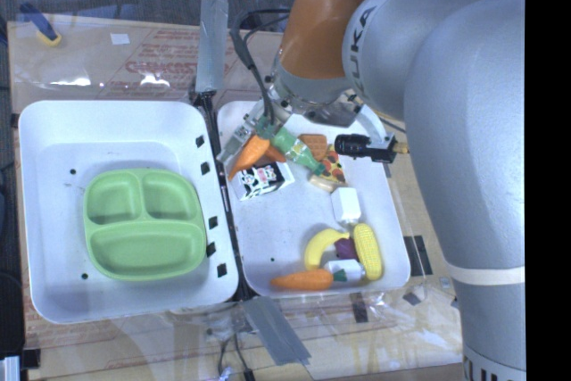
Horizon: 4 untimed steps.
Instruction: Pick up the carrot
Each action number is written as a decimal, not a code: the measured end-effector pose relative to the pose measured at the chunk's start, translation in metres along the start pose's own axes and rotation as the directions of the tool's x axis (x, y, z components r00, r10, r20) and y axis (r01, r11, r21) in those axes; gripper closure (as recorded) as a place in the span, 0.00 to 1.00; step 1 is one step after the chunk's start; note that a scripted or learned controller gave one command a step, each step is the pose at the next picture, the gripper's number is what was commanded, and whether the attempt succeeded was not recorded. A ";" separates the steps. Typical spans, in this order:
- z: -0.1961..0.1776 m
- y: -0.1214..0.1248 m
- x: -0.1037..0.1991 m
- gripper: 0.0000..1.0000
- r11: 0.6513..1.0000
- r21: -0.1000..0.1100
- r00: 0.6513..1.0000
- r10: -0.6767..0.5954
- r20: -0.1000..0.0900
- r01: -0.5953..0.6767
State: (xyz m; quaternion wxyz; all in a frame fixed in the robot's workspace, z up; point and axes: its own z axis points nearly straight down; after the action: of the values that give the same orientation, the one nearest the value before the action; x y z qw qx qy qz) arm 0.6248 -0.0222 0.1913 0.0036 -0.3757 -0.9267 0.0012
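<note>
Near right bin's (pixel 393 219) top-left corner, fingers (pixel 252 136) grip orange tapered plastic carrot (pixel 251 153); next: lift clear

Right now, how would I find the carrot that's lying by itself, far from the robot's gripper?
Look in the right white bin, then go to its near edge, the bottom one in the picture. The carrot lies flat there, just left of the banana and the corn cob. It is long, orange and pointed, while those two are yellow.

carrot (pixel 251 151) under arm (pixel 428 67), right bin (pixel 393 219)
</note>
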 end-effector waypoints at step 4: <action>-0.001 -0.014 -0.027 0.00 0.990 -0.006 0.990 0.139 0.007 -0.139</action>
State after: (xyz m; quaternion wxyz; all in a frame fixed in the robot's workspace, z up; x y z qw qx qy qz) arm 0.6343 -0.0510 0.1926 -0.0009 -0.4395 -0.8983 0.0001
